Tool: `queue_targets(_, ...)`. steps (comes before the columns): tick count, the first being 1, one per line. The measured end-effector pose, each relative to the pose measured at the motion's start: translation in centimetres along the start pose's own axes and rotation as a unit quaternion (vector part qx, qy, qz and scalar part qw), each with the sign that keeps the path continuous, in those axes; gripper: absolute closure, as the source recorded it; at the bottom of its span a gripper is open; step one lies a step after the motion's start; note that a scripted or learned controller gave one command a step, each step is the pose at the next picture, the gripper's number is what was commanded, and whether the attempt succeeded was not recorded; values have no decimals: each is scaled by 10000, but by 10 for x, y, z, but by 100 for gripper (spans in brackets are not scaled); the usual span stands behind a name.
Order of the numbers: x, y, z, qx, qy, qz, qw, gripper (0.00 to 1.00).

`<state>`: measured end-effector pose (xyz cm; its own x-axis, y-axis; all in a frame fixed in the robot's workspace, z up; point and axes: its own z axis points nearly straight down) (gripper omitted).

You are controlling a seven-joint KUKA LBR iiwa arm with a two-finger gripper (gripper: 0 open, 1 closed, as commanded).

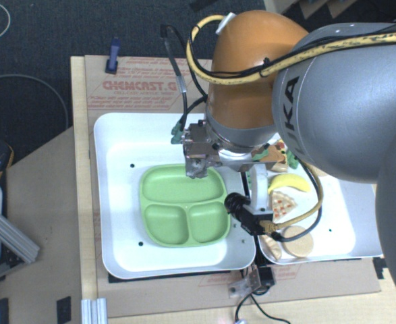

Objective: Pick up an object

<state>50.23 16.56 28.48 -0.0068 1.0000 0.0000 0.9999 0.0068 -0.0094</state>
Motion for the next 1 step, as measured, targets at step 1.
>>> queue_targets(1,-38,-2,49,-8,-9,57,10000,100)
